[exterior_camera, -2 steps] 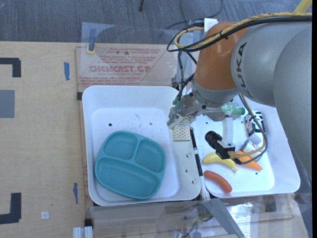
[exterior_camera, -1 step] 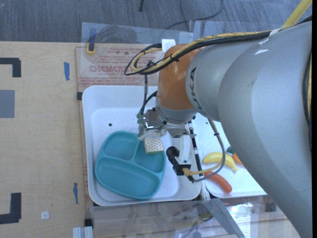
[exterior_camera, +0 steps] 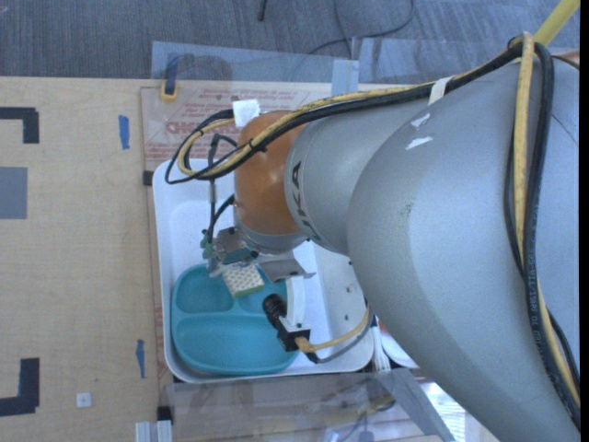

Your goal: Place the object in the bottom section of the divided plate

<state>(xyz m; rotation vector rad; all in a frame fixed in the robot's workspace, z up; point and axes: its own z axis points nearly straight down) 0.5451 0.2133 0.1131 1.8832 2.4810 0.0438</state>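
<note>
Camera view has the grey arm (exterior_camera: 433, 219) hiding most of the white bin (exterior_camera: 184, 210), its claw (exterior_camera: 235, 270) low over the teal divided plate (exterior_camera: 216, 339) by a pale speckled object (exterior_camera: 242, 281), grip unreadable.

Grey arm (exterior_camera: 433, 210) stretched leftward, gripper (exterior_camera: 241, 276) low.
</note>
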